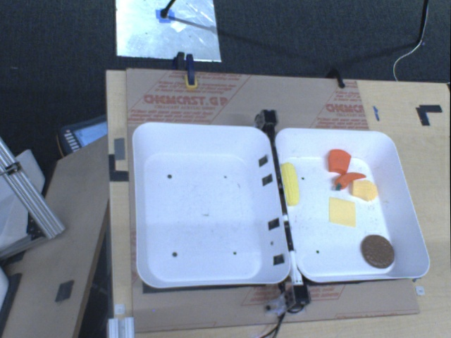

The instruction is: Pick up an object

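Nearest the camera, in the right bin's (416,225) front corner, lies a brown round disc (378,251). Just behind it sits a flat yellow square (343,212), and beyond that a small yellow-orange block (365,189), which touches a thin orange piece (347,180). Farther back rests an orange wedge (339,160). A yellow corn cob (289,183) lies lengthwise against the wall shared with the left bin (204,210) — well apart from the disc. Both bins sit on a cardboard sheet (232,98) — a blue-and-yellow clamp (189,70) grips its far edge.
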`<state>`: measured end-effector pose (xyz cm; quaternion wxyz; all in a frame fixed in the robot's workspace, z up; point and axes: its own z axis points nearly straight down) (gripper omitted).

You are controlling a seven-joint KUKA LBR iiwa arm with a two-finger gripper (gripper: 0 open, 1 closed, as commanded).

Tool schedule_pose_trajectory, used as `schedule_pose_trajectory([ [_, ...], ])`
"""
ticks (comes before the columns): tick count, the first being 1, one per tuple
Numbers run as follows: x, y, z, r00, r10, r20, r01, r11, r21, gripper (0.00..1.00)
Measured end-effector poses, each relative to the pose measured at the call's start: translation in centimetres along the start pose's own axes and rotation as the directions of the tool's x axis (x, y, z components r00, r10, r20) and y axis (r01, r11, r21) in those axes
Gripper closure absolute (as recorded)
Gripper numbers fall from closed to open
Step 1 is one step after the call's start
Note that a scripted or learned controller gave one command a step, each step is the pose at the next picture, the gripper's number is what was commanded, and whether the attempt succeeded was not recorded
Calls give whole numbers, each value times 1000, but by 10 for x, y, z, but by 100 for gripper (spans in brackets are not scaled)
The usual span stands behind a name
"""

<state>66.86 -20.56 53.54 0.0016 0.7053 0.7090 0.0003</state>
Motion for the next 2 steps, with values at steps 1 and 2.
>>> schedule_pose_trajectory([
  [1,0,0,0,1000,0,0,0,1000,0,100],
  [2,0,0,0,1000,0,0,0,1000,0,100],
])
